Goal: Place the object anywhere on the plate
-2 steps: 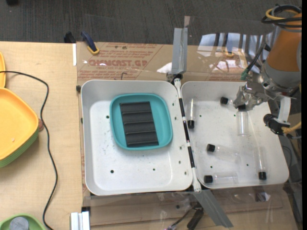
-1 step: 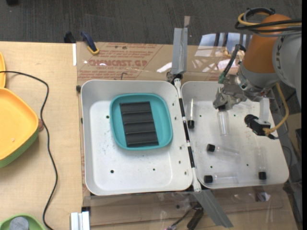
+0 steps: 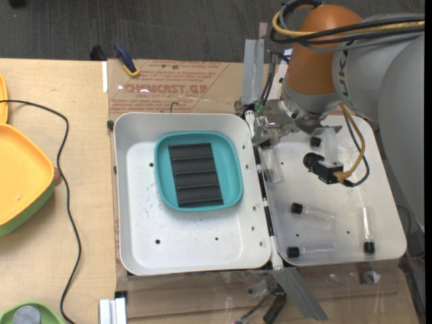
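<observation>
Arm [image 3: 317,52]: grey with the orange band, comes in from the right and hangs over the top left corner of the right bin.

Gripper [image 3: 268,135]: sits low by the wall between the two bins, near the right bin's upper left. Can't tell what state it's in, too much clutter and cable right there.

Left bin [image 3: 135,241]: white, shallow, holds a teal plate.

Plate [image 3: 233,174]: squarish with rounded corners, upper middle of the left bin, and there's a dark ribbed insert [image 3: 196,174] lying flat in the middle of it.

Right bin [image 3: 385,214]: white, has a bunch of clear tubes with black caps scattered about.

Tubes: one [image 3: 272,167] is just below the gripper by the left wall, one [image 3: 314,211] is mid-bin, one [image 3: 310,252] is along the bottom edge, one [image 3: 366,228] stands roughly up-and-down near the bottom right. None of them is on the plate.

Black fitting [image 3: 320,166]: chunky thing on a yellow cable, over the upper middle of the right bin.

Off to the side: yellow dish [image 3: 23,174] on the wooden bench at far left, black cable [image 3: 67,181] snaking past it.
</observation>
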